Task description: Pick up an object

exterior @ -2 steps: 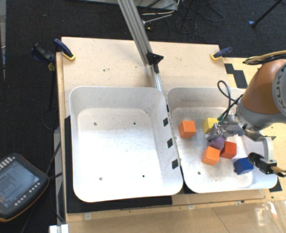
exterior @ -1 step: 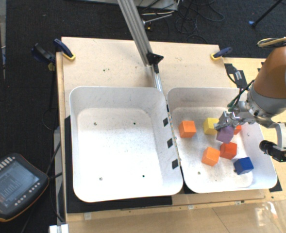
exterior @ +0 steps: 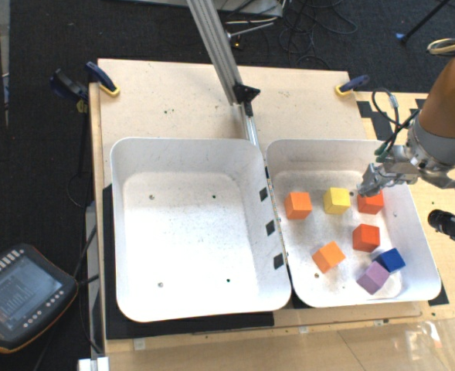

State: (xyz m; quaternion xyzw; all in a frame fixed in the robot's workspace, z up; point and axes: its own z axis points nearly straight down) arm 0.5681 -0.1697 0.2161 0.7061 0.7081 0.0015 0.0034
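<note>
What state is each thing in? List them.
pincer: low in the right bin, at the red cube
red cube: on bin floor
yellow cube: lying free
purple cube: touching the blue cube
right bin: holds seven cubes

arm (exterior: 440, 134): grey w/ orange band | black cables | metal claw (exterior: 371, 182)

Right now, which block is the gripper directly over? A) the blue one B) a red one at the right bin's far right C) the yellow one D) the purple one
B: the gripper sits right above the red block, with the yellow block off to its side.
</note>
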